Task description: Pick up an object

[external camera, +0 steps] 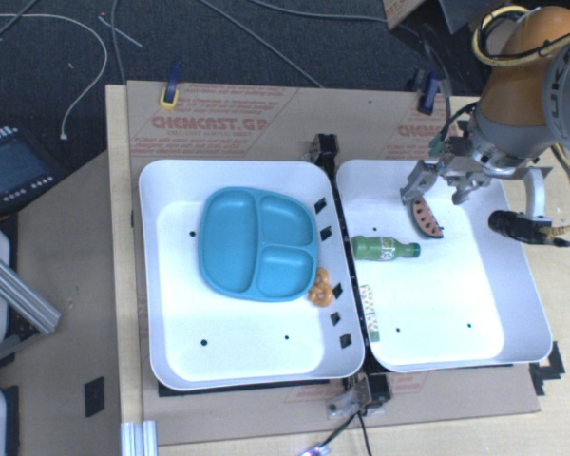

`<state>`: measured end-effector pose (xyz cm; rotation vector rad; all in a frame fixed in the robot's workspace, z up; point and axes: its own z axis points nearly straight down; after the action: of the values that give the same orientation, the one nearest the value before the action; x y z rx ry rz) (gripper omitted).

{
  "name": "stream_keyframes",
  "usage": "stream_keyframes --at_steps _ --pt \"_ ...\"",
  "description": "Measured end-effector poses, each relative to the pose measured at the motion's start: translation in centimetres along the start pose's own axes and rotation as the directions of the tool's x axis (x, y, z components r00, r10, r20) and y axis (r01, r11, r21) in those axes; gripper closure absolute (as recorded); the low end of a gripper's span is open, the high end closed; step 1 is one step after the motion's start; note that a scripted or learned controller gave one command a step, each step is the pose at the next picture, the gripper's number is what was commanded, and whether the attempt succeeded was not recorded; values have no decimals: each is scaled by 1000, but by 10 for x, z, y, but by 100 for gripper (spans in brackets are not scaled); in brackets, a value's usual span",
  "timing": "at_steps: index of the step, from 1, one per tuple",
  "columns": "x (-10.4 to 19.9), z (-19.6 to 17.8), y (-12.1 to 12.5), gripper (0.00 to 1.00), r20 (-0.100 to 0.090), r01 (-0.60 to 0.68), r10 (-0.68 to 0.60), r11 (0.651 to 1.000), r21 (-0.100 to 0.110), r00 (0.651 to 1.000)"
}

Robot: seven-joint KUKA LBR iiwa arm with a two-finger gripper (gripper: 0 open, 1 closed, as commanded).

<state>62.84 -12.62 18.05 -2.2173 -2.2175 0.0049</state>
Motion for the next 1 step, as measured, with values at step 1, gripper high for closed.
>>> stream_keyframes --at_steps 1 --pt "9 59 -1 0 -1 1 -1 1000 2 1000"
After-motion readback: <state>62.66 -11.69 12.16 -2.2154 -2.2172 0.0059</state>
